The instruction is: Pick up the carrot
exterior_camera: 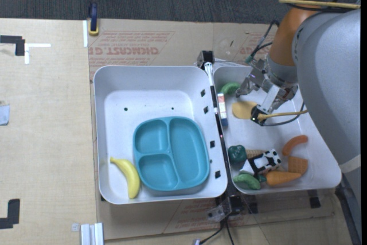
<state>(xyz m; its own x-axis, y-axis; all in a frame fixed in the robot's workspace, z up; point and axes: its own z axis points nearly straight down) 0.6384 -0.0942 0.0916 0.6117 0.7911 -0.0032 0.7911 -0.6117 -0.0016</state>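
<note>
Far behind the carrot (282, 178), red lettering (131, 46) runs upside down.

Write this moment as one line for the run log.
gripper: over back of right bin | carrot: lying at front of same bin, beside panda toy | carrot not held

1. The grey arm (335, 72) reaches in from the right, its broad link looming close to the camera.
2. An orange band (287, 31) rings it above the wrist.
3. The gripper (256, 93) angles downward and to the left.
</note>
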